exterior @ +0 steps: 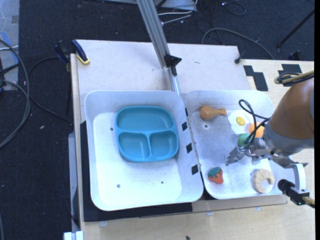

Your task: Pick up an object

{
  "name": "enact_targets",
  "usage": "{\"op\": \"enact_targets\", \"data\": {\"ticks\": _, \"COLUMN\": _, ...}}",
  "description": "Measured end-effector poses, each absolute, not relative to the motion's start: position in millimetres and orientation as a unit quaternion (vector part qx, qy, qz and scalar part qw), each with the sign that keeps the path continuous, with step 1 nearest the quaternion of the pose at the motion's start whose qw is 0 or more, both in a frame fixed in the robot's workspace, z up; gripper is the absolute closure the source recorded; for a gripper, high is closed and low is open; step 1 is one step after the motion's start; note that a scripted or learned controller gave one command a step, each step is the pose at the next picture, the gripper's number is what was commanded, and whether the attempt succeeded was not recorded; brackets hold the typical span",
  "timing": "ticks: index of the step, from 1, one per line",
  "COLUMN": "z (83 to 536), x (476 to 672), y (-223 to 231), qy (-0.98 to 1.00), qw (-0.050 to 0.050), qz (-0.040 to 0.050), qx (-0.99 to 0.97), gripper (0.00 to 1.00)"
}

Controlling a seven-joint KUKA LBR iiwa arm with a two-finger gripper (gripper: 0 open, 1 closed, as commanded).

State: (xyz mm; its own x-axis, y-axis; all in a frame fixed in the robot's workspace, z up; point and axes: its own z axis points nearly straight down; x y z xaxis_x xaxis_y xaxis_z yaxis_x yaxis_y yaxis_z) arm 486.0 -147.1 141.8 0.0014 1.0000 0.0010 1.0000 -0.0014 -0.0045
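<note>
High slanted view over both bins (100, 149)

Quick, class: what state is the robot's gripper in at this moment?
Gripper: low over the right bin, near the strawberry; open or shut cannot be told, nothing visibly held.

I see the left bin (100, 184) obstructed at its centre by a blue tray (147, 133); its near edge and left side offer open floor. In the right bin (200, 104), a drumstick (211, 113) and egg (239, 120) crowd the far edge, a strawberry (215, 174) and pastry (262, 180) the near edge. The arm (295, 116) covers the right side. Open floor lies along the left side, between drumstick and strawberry.
</note>
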Motion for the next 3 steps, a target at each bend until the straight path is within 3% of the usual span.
{"op": "enact_targets", "data": {"ticks": 1, "z": 91.7, "x": 486.8, "y": -147.3, "qy": -0.707, "qw": -0.001, "qz": -0.0001, "qx": -0.708, "gripper": 0.00}}
{"op": "enact_targets", "data": {"ticks": 2, "z": 106.1, "x": 489.2, "y": -149.3, "qy": -0.705, "qw": -0.006, "qz": -0.0016, "qx": -0.709, "gripper": 1.00}}
{"op": "enact_targets", "data": {"ticks": 3, "z": 148.5, "x": 492.9, "y": -146.8, "qy": -0.708, "qw": -0.001, "qz": -0.0006, "qx": -0.706, "gripper": 1.00}}
